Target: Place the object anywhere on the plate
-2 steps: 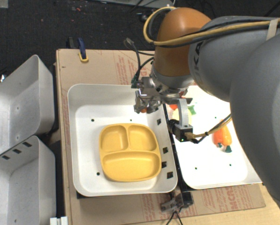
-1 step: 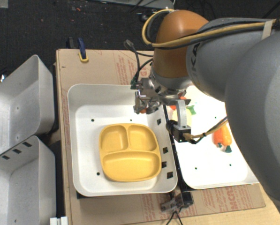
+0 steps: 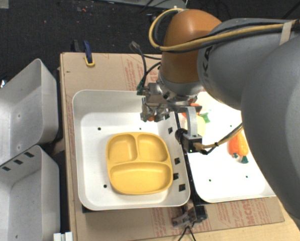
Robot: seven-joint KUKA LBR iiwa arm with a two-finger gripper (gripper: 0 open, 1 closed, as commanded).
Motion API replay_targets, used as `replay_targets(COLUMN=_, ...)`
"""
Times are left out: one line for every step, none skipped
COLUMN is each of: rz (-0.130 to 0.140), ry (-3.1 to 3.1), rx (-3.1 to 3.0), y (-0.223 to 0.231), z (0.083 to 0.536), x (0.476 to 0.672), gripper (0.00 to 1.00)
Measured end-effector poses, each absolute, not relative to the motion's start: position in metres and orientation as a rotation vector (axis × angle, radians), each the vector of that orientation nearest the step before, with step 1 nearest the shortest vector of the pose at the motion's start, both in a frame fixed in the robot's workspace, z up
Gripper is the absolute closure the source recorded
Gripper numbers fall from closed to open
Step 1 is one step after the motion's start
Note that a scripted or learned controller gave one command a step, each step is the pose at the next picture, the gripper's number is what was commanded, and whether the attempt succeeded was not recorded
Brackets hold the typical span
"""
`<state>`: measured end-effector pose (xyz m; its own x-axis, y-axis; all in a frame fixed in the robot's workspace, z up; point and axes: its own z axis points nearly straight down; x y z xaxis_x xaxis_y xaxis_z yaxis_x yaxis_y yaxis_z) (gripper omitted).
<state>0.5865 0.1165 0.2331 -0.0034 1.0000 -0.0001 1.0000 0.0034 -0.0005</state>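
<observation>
A yellow plate (image 3: 139,163) with three compartments lies in the left white bin (image 3: 89,134). My gripper (image 3: 152,112) hangs over the far right part of that bin, just beyond the plate's far edge, under the orange wrist band. An orange toy carrot (image 3: 238,145) with a green end lies in the right bin (image 3: 230,185), partly behind the arm. A small piece with red and green shows by the arm (image 3: 202,115) in the right bin.
The grey arm covers much of the right bin and the upper right of the view. Both bins sit on a cardboard sheet (image 3: 109,69). White bin walls (image 3: 19,114) stand at the far left. A cable clamp (image 3: 190,216) sits at the front between the bins.
</observation>
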Motion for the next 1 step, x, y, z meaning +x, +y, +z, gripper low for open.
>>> replay_targets(rz=0.001, ry=-2.224, rx=-2.219, y=0.1163, z=0.2329, x=0.5866, gripper=0.0)
